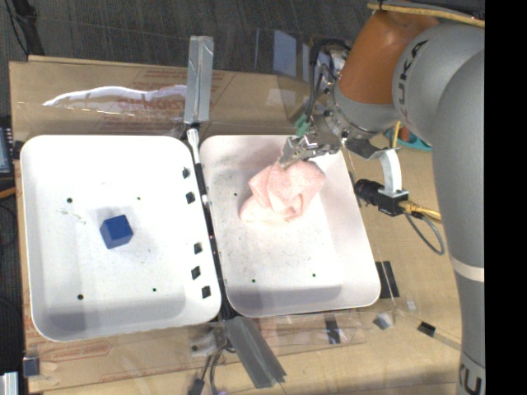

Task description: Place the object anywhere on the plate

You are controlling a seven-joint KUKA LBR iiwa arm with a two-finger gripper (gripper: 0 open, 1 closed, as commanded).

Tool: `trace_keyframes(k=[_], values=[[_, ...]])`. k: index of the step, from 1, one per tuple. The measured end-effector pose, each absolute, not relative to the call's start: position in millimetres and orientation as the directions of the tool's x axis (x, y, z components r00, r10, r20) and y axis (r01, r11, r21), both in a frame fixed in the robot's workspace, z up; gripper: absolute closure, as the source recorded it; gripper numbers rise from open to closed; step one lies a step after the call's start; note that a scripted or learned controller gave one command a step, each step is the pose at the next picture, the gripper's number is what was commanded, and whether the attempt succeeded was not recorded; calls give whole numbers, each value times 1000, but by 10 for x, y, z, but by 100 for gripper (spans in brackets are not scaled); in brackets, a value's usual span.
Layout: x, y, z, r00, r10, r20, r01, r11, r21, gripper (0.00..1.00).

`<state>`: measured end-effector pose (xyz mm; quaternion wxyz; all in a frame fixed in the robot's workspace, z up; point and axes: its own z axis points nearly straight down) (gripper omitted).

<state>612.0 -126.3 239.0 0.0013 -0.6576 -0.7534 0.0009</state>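
Observation:
A small blue cube (pixel 117 230) lies in the left bin (pixel 49 303), left of its middle. In the right bin (pixel 280 270) a crumpled pale pink thing (pixel 284 192), soft like cloth, lies in the far half. My gripper (pixel 298 150) reaches in from the upper right. Its tip is at the pink thing's far top edge, touching it or just above it. The wrist hides how the gripper meets the pink thing.
A metal divider with black clips (pixel 200 220) runs between the two bins. The grey arm with its orange band (pixel 379 56) takes up the upper right. Brown cardboard (pixel 107 81) lies behind the bins. Bits of tape (pixel 383 321) sit on the bench at lower right.

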Motion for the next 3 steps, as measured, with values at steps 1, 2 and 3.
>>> trace_keyframes(k=[1,2,3], values=[[6125,-1237,2318,-143,990,1,990,143,-4,100],[6141,-804,2266,-523,852,3,852,523,-4,100],[6093,-317,2175,-817,577,3,577,817,-3,100]])
